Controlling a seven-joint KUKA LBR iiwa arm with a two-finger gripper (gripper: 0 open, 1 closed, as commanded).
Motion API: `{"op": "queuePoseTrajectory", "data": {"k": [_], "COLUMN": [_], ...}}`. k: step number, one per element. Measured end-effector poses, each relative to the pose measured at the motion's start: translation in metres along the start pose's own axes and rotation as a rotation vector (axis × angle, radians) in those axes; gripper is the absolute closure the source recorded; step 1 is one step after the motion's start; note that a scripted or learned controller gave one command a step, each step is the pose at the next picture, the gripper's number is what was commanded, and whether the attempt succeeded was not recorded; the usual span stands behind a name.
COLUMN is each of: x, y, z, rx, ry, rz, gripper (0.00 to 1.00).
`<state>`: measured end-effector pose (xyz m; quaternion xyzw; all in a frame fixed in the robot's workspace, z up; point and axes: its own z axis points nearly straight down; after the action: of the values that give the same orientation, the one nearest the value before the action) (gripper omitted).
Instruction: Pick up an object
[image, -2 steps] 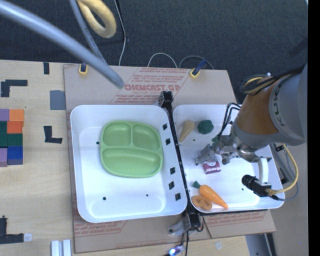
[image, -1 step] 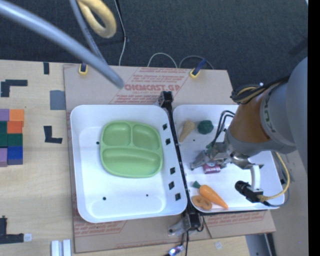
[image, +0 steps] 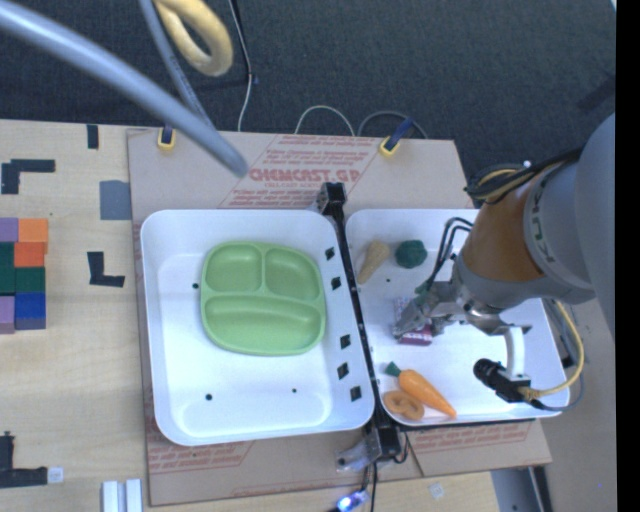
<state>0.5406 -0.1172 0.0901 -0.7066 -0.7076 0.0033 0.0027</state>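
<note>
gripper (image: 412, 322) down in right bin (image: 455, 412), can't tell its state, small purple object (image: 417, 338) touching just below its tip, carrot (image: 426, 391) nearer the front, green ball (image: 410, 253) and beige piece (image: 371, 260) behind

Red "CHEMCAST GP" on cardboard sheet (image: 300, 172)

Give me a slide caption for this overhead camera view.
KUKA arm's gripper lowered into the right bin near a carrot; green divided plate in the left bin.
</note>
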Motion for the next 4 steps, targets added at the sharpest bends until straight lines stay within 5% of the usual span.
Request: {"op": "queuePoseTrajectory", "data": {"k": [3,4], "x": [0.001,0.056], "y": [0.001,0.002], "z": [-0.158,-0.139], "rx": [-0.007,-0.001], "ry": [0.000,0.003], "rz": [-0.001,-0.005], "gripper": [1.00,1.00]}}
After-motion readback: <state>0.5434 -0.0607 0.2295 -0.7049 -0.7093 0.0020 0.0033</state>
